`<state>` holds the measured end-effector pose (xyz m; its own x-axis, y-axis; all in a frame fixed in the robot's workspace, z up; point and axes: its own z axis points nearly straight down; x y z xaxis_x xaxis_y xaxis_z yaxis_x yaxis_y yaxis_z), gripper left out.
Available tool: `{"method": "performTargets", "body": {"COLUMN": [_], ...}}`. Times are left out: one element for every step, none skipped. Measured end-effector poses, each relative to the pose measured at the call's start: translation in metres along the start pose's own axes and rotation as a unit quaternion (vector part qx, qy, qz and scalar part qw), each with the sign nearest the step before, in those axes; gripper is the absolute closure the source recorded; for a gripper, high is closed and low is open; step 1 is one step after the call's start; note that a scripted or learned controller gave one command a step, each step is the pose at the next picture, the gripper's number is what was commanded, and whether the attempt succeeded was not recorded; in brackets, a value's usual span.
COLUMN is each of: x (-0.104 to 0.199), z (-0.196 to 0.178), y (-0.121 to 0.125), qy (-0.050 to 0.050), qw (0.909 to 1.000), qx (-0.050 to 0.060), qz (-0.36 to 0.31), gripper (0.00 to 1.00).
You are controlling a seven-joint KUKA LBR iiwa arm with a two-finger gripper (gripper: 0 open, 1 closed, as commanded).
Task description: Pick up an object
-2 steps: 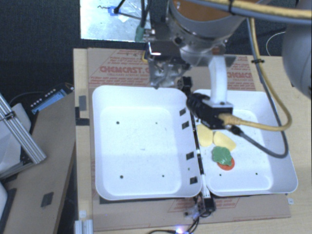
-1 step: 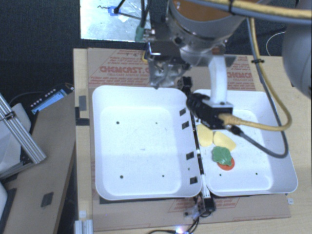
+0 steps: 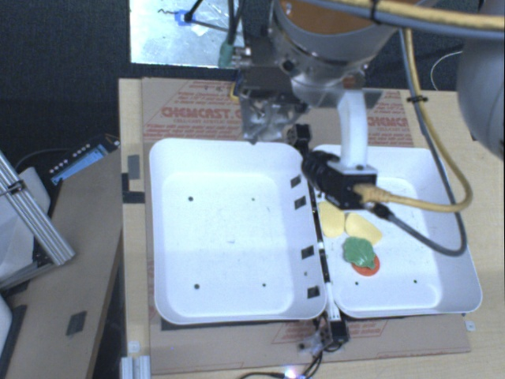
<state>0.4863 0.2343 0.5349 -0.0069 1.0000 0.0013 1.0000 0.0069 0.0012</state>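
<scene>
You have three small objects in the right bin (image 3: 442, 290), bunched close to the divider between the bins: a yellow piece (image 3: 347, 225) that may be two overlapping, a green piece (image 3: 359, 250) just below it, and a red piece (image 3: 368, 265) peeking out under the green one. The arm (image 3: 331, 30) hangs over the far edge of the bins, wrist pointing down. Its gripper (image 3: 268, 125) sits above the back rim of the left bin (image 3: 221, 235), well apart from the objects; you cannot tell from here whether its fingers are spread or closed. Two white bins lie side by side.
</scene>
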Motion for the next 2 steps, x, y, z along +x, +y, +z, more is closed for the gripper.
{"method": "performTargets", "body": {"x": [0.0,0.0], "z": [0.0,0.0], "y": [0.0,0.0], "qy": [0.0,0.0], "qw": [1.0,1.0], "qx": [0.0,0.0], "qz": [0.0,0.0], "gripper": [1.0,1.0]}}
